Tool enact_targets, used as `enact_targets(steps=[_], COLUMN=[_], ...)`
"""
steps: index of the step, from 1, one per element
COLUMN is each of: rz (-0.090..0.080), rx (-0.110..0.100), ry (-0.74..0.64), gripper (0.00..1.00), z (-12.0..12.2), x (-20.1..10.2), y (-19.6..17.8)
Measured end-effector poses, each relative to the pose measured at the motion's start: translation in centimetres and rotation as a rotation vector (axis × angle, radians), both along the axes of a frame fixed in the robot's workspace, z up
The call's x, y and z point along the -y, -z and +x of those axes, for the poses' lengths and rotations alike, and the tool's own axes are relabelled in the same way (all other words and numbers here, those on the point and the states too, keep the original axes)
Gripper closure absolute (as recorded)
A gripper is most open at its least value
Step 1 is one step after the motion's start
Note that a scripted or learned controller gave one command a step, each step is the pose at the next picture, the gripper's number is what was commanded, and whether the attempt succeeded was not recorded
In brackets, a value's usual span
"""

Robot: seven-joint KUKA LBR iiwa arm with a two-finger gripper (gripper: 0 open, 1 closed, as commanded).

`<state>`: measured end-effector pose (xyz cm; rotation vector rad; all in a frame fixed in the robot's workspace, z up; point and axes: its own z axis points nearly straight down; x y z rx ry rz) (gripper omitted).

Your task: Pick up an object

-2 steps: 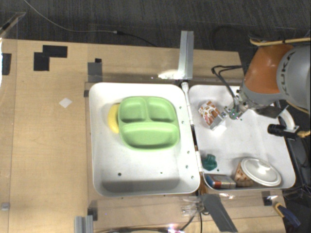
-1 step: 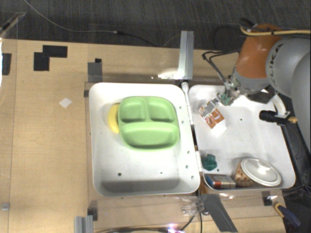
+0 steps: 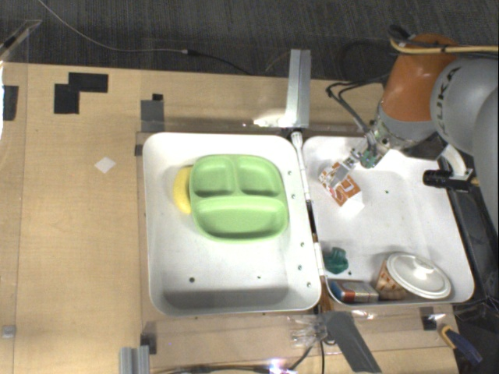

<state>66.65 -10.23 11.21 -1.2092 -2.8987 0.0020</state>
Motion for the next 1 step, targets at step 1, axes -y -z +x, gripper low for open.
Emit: enact_targets(steps=[1], rz=[0.001], rx=[0.009], ry=[0.171], gripper=[0.00], z=[-3.27], x=[0.06], y=[2.51])
